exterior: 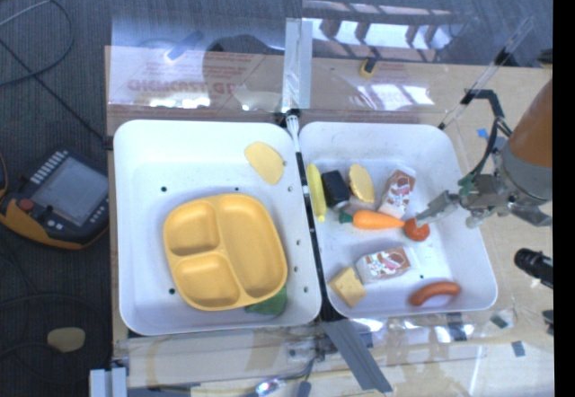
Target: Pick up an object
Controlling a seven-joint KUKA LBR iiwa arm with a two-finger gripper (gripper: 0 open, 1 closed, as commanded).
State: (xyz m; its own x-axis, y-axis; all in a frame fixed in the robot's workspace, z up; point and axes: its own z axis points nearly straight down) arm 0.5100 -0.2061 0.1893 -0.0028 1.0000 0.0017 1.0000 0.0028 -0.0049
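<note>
Nearest the camera, along the bottom of the frame, runs the front edge of the counter (359,359), and just above it sit two shallow white bins side by side.

From the right edge of the frame the grey arm (530,162) with its orange band reaches in over the right bin (449,148). Its gripper (433,208) points left, low over the bin's right-centre. Whether it is spread or clenched cannot be told at this size, and nothing is plainly held in it.

Touching or just beside the gripper tip lies a small red-orange piece (415,228), next to the thick end of a toy carrot (377,221) that points left. Just above the carrot stand a small printed carton (397,192), a pale yellow oval piece (361,182) and a black block (334,188). A yellow banana-like piece (315,191) lies along the bin's left wall. Toward the lower part of the bin lie a second printed carton (384,264), a yellow wedge (347,286) and a red sausage (435,294).

The left bin (135,207) holds a yellow divided plate (225,250), with something green (268,304) peeking from under its lower edge and a pale yellow slice (265,162) near the upper right corner.

Judging by the pose, the step in hand is the approach or descent onto a target, likely the red-orange piece or the carrot. The next move calls for closing squarely on one item without nudging its close neighbours, then lifting straight up.
</note>
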